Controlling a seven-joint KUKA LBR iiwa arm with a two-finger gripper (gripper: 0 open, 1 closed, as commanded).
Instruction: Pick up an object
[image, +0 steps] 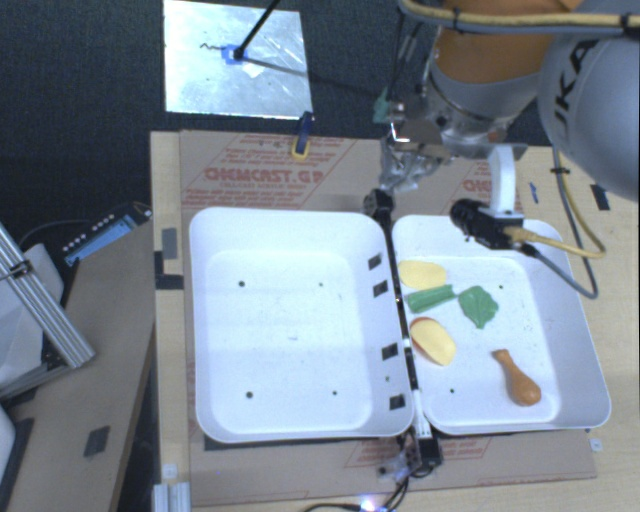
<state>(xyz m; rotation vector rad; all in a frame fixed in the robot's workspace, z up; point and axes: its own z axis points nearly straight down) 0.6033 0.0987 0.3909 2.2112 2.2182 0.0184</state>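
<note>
Your gripper (405, 170) hangs above the far rim of the right bin (570, 330), where the two bins meet. I cannot tell its state. Your candidates lie loose and apart in that bin: yellow piece (423, 273), green stick (430, 297), green leaf (478, 305), potato-like piece (433, 340) and brown drumstick (516, 377), so each leaves room for a grasp
</note>
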